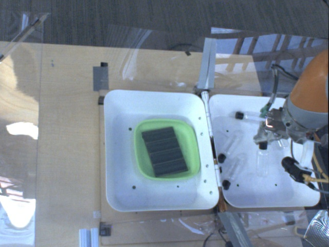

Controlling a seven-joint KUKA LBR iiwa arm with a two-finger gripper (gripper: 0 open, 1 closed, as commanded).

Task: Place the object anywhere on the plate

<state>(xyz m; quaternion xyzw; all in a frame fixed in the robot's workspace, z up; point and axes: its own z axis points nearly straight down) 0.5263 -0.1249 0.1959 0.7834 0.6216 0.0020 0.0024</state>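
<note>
A dark grey ribbed block (164, 151) lies flat on the square green plate (141, 158), a little tilted, in the middle of the left bin (118, 138). Nothing touches the block. My gripper (263, 143) hangs over the right bin (241, 194), well to the right of the plate and apart from the block. Its wrist housing covers the fingertips from this angle. The orange band of the arm (313, 86) sits above and to the right of it.
A clear tube with a black cap (239, 116) lies at the back of the right bin, and another clear piece (262, 163) lies just below the gripper. A metal divider (206, 68) stands between the bins. Cables (295, 171) trail at the right.
</note>
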